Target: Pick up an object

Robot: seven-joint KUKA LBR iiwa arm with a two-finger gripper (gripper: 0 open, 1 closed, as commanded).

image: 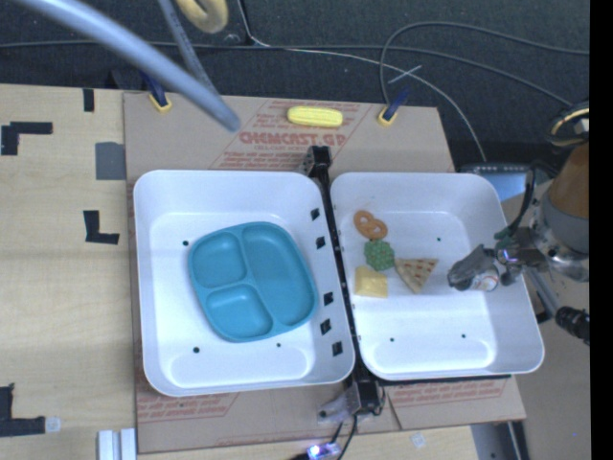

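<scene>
Four small food pieces are lying in the right bin [498, 348], all to the left of the claw [466, 274]: a brown pretzel [370, 225], a green broccoli-like lump [379, 254], a yellow cheese block [372, 282] and a tan wedge [417, 273], the nearest. The claw is hanging over the bin's right side, touching none; how far it is parted I cannot tell.

Two shallow white bins [153, 257] are sitting side by side. One blue plastic tray [253, 281] and four small toy foods [379, 254] are lying inside.
</scene>
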